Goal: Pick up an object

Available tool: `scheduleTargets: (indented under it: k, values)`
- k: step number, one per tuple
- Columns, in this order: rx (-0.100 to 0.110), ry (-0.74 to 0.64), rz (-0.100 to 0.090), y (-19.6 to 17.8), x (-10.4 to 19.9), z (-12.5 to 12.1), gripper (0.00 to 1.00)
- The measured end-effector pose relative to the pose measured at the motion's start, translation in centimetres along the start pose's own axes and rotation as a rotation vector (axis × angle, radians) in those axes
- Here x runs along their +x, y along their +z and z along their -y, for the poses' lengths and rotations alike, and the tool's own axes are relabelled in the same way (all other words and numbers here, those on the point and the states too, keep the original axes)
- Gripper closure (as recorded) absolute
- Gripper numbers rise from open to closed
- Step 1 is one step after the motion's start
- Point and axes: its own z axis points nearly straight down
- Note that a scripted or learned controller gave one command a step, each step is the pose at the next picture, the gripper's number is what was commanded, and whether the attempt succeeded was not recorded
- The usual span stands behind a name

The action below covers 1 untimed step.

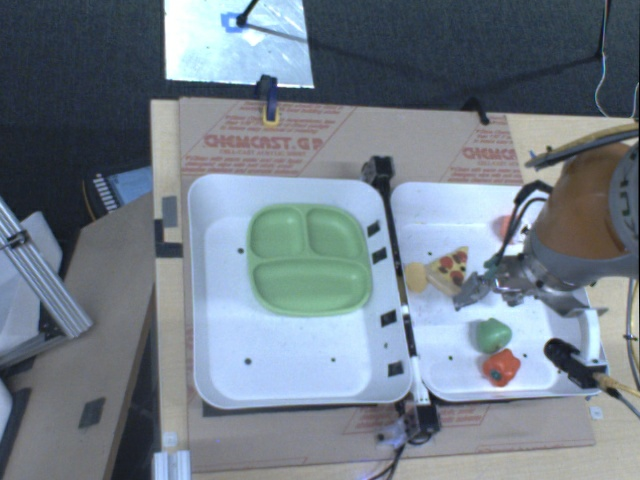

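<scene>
- Red pepper toy [502, 367] sits nearest you at the right bin's [440, 380] front, green pepper [492, 334] just behind it.
- Gripper [470, 293] hovers beside the pizza slice [449, 266]; you cannot tell its spread.
- Green divided plate [309, 260] lies in the left bin [215, 298].

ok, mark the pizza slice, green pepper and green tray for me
pizza slice [450, 265], camera view, middle of its topped face.
green pepper [491, 335], camera view, top of its body.
green tray [308, 284], camera view, floor of the large front compartment.
</scene>
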Motion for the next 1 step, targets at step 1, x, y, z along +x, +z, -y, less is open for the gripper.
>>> scheduleTargets:
  k: [1]
  values:
    - [0.0, 0.0, 0.0, 4.72, 0.03, -0.02, 0.0]
